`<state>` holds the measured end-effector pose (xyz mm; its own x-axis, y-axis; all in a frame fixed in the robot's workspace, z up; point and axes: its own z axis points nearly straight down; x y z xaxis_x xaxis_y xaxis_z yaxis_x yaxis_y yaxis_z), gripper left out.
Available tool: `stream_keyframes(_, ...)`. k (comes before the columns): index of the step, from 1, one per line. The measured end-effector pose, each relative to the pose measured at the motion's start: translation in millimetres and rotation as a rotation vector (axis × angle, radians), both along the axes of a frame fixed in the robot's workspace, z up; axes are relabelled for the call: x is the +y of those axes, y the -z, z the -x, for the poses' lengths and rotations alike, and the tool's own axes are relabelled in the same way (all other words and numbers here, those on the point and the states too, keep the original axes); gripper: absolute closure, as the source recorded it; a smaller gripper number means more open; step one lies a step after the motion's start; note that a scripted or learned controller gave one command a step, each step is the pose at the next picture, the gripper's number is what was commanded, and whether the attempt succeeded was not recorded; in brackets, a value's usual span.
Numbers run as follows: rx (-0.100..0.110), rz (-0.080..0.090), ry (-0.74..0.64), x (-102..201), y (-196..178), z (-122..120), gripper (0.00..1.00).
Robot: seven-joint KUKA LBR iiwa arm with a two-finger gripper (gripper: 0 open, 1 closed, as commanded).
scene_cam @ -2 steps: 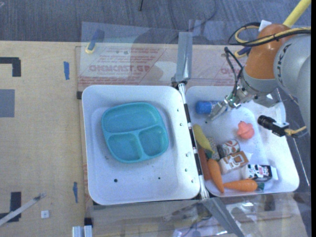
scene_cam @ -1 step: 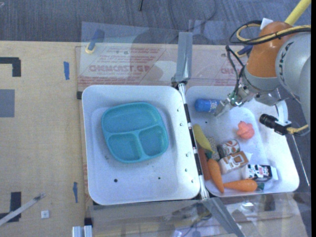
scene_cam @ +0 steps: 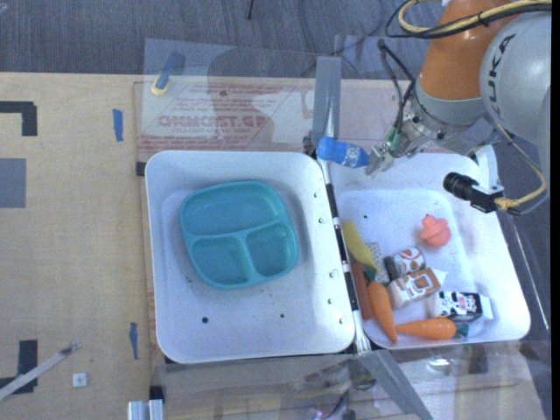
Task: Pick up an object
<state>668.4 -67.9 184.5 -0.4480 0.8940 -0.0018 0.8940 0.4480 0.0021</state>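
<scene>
My gripper (scene_cam: 378,159) hangs over the far left corner of the right bin (scene_cam: 490,261), under the orange-banded wrist. It is shut on one end of a small blue bottle (scene_cam: 341,153), which sticks out to the left, lying level above the divide between the bins. Other objects lie in the right bin: a yellow piece (scene_cam: 357,241), two orange carrots (scene_cam: 379,309) (scene_cam: 426,328), a pink toy (scene_cam: 434,230) and small cartons (scene_cam: 418,284).
In the left bin (scene_cam: 166,304) lies a teal divided plate (scene_cam: 238,233). A black cylinder (scene_cam: 468,191) with a cable juts from the arm over the right bin's far side. A clear sheet (scene_cam: 227,86) lies behind the bins.
</scene>
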Motion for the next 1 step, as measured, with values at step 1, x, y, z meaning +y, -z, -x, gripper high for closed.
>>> stream_keyframes(1,-0.001,0.0,0.243,-25.7,-18.4,2.1,1.0)
